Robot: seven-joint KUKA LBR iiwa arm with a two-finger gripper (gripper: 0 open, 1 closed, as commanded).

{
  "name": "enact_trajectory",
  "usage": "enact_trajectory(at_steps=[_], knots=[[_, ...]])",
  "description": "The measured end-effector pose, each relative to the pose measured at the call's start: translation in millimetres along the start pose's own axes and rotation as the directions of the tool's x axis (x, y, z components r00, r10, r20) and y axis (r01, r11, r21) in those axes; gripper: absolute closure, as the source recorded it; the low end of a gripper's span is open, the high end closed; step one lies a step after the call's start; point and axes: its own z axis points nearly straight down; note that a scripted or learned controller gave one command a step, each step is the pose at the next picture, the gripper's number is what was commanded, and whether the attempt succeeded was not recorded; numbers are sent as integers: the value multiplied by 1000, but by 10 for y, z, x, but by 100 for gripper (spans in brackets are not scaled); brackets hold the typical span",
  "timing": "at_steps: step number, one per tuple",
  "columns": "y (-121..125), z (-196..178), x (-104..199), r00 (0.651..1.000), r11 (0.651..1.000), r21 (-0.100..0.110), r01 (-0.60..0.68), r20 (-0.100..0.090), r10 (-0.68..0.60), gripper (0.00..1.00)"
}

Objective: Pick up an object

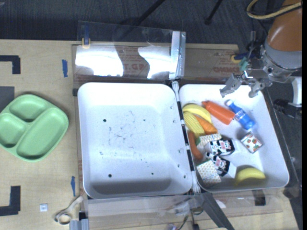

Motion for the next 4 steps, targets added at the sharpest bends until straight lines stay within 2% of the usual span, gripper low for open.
enact_trajectory(at_steps=[1,2,3,4], knots=[[-48,887,-602,975,975,-1,223,0,-223,0],[11,1709,-997,979,979,-7,202,-2,-202,0],[11,1608,-1018,980,980,-8,199,2,-199,100],[415,642,-489,970,970,-3,242,2,-242,100]])
